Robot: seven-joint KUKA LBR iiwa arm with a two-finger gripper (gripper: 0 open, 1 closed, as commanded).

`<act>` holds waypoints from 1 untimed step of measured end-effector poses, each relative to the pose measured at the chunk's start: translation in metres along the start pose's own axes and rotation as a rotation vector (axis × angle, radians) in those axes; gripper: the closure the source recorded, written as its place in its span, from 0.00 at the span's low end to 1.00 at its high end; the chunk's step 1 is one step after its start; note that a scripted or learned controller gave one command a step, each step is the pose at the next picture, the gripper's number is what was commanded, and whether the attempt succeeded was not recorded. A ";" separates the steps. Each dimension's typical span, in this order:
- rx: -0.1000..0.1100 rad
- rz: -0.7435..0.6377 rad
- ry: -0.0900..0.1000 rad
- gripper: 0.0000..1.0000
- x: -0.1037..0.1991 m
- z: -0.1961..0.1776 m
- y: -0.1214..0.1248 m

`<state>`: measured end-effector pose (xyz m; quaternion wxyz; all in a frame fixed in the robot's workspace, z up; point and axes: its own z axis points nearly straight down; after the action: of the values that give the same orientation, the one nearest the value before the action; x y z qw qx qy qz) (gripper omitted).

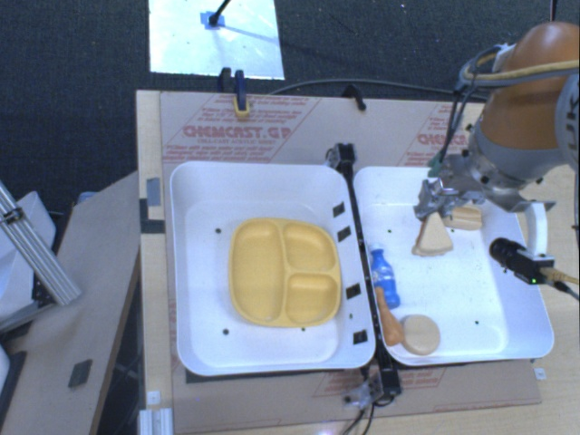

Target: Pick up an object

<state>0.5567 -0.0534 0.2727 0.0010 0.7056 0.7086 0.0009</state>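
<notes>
From my seat I see the arm (530, 107) reaching in from the right over the right bin (521, 333), with its gripper (441, 202) down at the bin's upper middle. The fingers sit right at the top of a tan wedge-shaped piece (433, 238), but I cannot tell whether they are closed on it or merely touching it. Just to the right of the wedge, partly under the wrist, lies a pale flat slice (466, 217). Along the right bin's left wall I have a small blue bottle (384, 277), and below it an orange stick-like item (388, 322) that touches a round tan disc (420, 333) near the front edge. The left bin (195, 207) holds a yellow divided plate (284, 271), lying flat near its middle. Both bins rest on a board on the bench (91, 243).
</notes>
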 end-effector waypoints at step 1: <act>0.001 -0.002 0.000 1.00 0.050 0.021 0.007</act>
<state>0.5634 -0.0034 0.2516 0.0004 0.7049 0.7093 0.0005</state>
